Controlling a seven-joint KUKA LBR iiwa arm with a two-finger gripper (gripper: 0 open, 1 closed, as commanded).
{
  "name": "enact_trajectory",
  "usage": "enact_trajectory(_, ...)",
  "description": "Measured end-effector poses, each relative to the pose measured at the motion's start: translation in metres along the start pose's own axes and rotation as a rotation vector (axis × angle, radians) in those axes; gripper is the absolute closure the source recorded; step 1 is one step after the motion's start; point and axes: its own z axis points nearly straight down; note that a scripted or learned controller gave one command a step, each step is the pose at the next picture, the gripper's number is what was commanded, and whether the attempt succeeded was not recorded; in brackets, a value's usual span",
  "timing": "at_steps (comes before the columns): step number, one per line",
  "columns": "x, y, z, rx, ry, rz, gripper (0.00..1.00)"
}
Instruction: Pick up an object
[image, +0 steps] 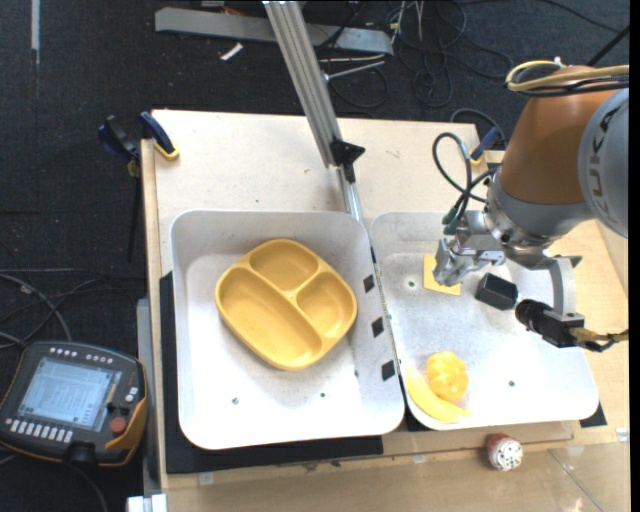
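the only lettering that reads is on the arm (580, 130): large dark letters run down its grey housing at the right edge, cut off by the frame, "uk" legible, part of a longer word. the pendant (70, 400) at lower left has a lit screen and rows of keys, but its characters are too small to read.

My table (250, 160) carries two white bins side by side: left bin (200, 400) at nine o'clock, right bin (560, 385) at three. A small speckled ball (505, 453) sits at five, a blue-yellow clamp (155, 137) at eleven.
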Motion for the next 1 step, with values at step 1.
enact_trajectory(1, 0.0642, -0.0083, 0.0035, 0.0, 0.0, -0.001, 1.0)
